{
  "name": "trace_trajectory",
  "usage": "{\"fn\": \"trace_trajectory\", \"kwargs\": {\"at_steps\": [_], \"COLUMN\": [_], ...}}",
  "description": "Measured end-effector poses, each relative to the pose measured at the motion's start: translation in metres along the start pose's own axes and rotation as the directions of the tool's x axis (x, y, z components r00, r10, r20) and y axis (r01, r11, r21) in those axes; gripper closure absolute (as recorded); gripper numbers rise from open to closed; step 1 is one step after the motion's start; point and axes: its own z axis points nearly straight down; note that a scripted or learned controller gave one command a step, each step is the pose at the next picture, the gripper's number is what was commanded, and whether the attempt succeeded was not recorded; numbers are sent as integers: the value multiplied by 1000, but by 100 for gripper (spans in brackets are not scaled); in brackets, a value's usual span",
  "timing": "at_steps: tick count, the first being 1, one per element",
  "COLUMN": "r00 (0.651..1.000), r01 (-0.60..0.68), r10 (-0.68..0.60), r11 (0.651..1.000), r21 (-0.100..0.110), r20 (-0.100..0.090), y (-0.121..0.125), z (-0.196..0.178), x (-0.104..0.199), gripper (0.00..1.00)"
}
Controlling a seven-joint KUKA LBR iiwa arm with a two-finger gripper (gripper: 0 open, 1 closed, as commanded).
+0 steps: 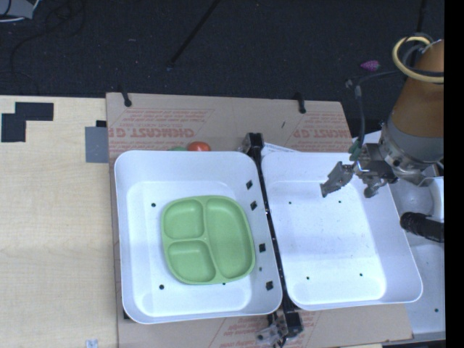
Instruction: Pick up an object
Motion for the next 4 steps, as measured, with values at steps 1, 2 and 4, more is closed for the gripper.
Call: {"fn": "trace_trajectory", "kwargs": {"at_steps": [1,2,4], "r00": [1000,1000,1000], "r01": [1,0,0], "r10": [-1,0,0], "r11": [1000,1000,1000], "r21": [-10,-3,-4], "r20": [1,0,0], "y": [2,-8,4], "z": [-5,52,152], "x": [0,-2,-9], "gripper": [0,0,0]}}
